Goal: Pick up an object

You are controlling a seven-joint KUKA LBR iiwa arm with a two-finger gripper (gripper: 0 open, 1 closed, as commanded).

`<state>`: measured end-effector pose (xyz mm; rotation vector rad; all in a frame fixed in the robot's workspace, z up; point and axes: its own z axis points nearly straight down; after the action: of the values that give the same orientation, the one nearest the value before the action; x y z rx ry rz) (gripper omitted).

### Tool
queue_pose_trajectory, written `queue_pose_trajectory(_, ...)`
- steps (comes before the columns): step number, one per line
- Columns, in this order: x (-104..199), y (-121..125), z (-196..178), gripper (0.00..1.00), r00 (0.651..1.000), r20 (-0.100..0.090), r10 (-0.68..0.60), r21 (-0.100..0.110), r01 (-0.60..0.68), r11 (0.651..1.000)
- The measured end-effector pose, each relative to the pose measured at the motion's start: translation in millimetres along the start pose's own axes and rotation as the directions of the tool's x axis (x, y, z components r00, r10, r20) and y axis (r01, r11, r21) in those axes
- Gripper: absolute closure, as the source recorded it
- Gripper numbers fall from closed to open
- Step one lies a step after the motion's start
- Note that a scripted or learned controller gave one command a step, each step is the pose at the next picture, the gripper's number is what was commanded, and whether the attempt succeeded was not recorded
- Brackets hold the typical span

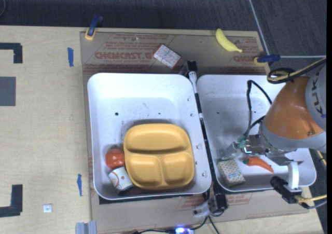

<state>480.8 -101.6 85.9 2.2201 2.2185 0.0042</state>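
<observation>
In the left bin lie a red ball and a yellow tray. Lower centre-right, in the right bin, a small speckled block looks light and stiff; grip its short sides. The gripper hovers near it beside an orange carrot; its opening I cannot tell.
</observation>
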Motion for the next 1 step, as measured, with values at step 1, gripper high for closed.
queue_pose_trajectory(1, 0.3, 1.5, -10.1, 1.00, 1.000, 0.000, 0.000, -0.004, 0.000, 1.000)
